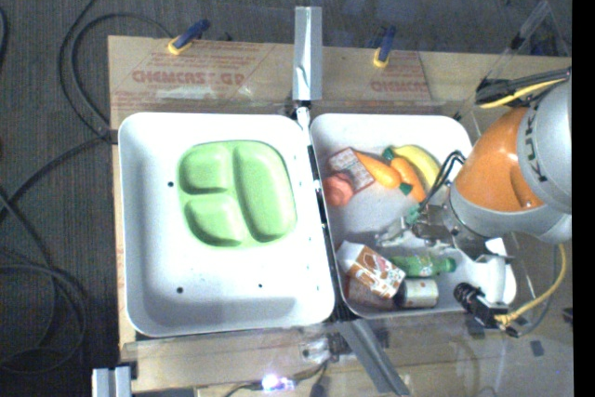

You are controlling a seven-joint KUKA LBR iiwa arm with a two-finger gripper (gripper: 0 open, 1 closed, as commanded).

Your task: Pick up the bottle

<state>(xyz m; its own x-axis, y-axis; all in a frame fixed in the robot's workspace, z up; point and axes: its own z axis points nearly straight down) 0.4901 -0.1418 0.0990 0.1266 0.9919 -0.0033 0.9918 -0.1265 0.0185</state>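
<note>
A small green bottle [420,266] lies on its side near the front of the right bin [372,130], between a brown snack packet [373,276] and the bin's right wall. My gripper [424,231] reaches in from the right and hangs just above and behind the bottle, its dark body partly covering the bottle's upper edge. I cannot tell whether it touches the bottle. The orange wrist band [497,172] sits over the bin's right rim.
The right bin also holds a banana [420,161], an orange carrot [383,170], a red fruit [337,191], a small printed box [345,161] and a can [420,293]. In the left bin [149,293] lies a green divided tray [238,192].
</note>
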